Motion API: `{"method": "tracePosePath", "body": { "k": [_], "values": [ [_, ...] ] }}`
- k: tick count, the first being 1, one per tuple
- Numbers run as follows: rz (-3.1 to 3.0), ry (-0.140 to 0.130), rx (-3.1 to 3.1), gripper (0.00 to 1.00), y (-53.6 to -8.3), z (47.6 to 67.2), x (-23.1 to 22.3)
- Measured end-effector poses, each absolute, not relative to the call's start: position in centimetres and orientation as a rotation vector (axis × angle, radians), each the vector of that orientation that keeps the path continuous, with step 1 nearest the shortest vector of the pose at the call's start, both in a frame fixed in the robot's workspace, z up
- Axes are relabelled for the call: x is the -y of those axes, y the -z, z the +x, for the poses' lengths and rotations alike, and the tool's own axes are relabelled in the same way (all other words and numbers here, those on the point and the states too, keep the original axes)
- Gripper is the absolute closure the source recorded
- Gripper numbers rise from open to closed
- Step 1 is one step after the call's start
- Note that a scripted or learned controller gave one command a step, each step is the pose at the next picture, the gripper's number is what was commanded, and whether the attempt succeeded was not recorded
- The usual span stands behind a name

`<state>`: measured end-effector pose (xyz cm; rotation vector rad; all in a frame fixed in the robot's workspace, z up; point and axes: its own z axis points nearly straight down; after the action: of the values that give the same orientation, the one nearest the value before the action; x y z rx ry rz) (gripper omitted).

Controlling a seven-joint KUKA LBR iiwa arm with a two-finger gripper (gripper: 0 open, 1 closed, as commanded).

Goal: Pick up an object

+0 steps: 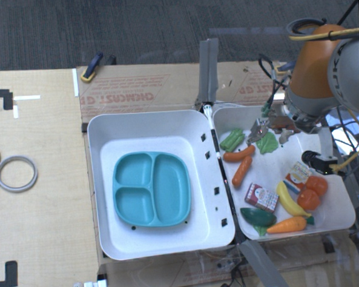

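Observation:
The right bin (344, 211) holds several toy foods. A green leafy piece (231, 140) and a second green piece (268, 143) lie at its back left. Two orange carrots (241, 163) sit just below them. Toward the front are a red box (261, 197), a yellow banana (289, 200), red tomatoes (312, 192), a dark green vegetable (257, 217) and another carrot (287, 225). My gripper (259, 131) hangs low over the back left of this bin, between the two green pieces and just above the second one. Nothing is visibly held in it.
The left bin (102, 175) holds a teal divided plate (152, 189). A roll of tape (16, 173) lies on the bench at far left. A blue and yellow tool (92, 66) rests on the cardboard behind the bins. Cables trail by the right bin's far side.

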<state>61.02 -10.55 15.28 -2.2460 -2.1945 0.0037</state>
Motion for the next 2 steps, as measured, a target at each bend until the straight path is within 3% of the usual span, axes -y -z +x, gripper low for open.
{"method": "tracePosePath", "body": {
  "k": [1, 2],
  "values": [
    [-2.176, -0.002, 2.268, 0.00, -9.2, 63.8, 16.8],
    [-2.180, 0.000, 2.267, 1.00, -10.2, 63.8, 16.9]
  ]
}}
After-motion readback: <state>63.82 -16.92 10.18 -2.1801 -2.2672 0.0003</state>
